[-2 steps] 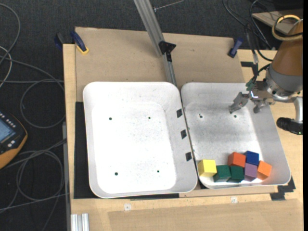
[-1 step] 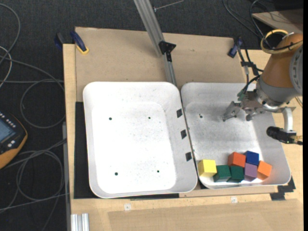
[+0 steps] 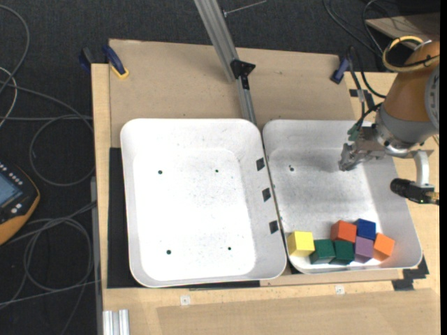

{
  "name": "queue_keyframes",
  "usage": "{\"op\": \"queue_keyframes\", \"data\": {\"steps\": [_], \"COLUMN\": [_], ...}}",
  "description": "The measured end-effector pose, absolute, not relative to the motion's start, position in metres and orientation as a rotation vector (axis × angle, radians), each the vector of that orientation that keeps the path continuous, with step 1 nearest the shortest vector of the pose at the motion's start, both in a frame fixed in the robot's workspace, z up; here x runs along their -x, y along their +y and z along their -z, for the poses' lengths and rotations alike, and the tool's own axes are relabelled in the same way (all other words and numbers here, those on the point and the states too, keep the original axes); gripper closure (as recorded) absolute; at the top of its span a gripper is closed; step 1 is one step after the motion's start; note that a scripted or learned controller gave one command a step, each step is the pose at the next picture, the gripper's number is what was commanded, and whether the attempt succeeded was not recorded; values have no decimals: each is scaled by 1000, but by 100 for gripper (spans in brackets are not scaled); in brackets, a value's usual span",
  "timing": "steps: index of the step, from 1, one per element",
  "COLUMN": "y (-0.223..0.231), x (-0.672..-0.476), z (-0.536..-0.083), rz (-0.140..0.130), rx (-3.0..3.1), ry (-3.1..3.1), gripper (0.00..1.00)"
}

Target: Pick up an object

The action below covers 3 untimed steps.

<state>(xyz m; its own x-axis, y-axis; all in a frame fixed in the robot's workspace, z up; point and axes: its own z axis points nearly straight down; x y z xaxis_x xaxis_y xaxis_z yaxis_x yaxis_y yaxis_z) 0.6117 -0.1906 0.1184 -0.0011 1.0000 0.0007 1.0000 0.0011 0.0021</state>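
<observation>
On the far left, at 9 o'clock of the view, a handheld device (image 3: 12, 199) with a small screen lies on the dark floor among thin cables (image 3: 49, 128).

Next comes the left bin (image 3: 128, 187). It is white with little dark specks on its floor. A grey metal pole (image 3: 222, 37) slants down from 12 o'clock and ends near the top of the gap between the two bins. A blue clamp (image 3: 116, 62) sits on the board at about 11 o'clock, and another blue clamp (image 3: 341, 70) sits at about 1 o'clock.

The right bin (image 3: 279, 138) is just beside the left one. All the blocks are huddled at 6 o'clock of this bin, along its near edge. From left to right they are a yellow block (image 3: 302, 242), a green block (image 3: 323, 250), a second green block (image 3: 343, 251) with a red-orange block (image 3: 343, 230) just behind it, a purple block (image 3: 364, 247) with a blue block (image 3: 366, 227) behind it, and an orange block (image 3: 383, 243).

The gripper (image 3: 349, 158) hangs over the bin at about 1 o'clock, well apart from the blocks. I cannot tell if it is spread wide or pinched together. The arm (image 3: 412, 96) comes in from 3 o'clock.
</observation>
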Motion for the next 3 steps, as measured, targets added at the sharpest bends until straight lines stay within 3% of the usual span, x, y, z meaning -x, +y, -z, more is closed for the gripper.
{"op": "queue_keyframes", "data": {"steps": [3], "y": [-190], "x": [-630], "z": [-270], "rz": [-6], "rx": [-2214], "ry": [2219], "gripper": [100]}}
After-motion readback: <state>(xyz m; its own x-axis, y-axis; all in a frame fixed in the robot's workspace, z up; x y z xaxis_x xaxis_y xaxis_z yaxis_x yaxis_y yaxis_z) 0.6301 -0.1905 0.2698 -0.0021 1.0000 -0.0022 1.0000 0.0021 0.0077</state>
